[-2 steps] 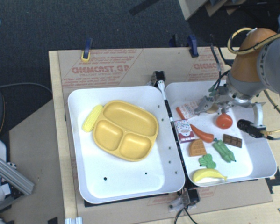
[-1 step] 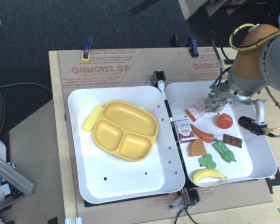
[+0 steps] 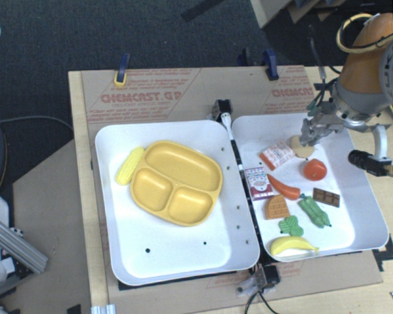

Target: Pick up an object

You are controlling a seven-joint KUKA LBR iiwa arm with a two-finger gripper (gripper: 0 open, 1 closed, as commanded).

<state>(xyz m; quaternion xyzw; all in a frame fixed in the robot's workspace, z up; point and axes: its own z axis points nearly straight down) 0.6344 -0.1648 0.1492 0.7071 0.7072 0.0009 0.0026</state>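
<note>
My gripper (image 3: pixel 308 138) hangs low over the far part of the right bin (image 3: pixel 363 197), just above a small tan piece (image 3: pixel 304 149). To its left lies a red-and-white packet (image 3: pixel 276 156), and a red tomato (image 3: pixel 315 170) sits just in front of it. Further forward lie a chili pepper (image 3: pixel 285 188), a red carton (image 3: pixel 257 182), a waffle piece (image 3: pixel 276 208), a chocolate bar (image 3: pixel 326 197), a green pod (image 3: pixel 314 212), broccoli (image 3: pixel 291 225) and a banana (image 3: pixel 293 246).
The left bin (image 3: pixel 122 249) holds a yellow divided tray (image 3: pixel 175 182) with a corn cob (image 3: pixel 129 165) against its left side. A black ridge (image 3: pixel 240 177) separates the two bins. Blue and yellow clamps sit on the board's far edge.
</note>
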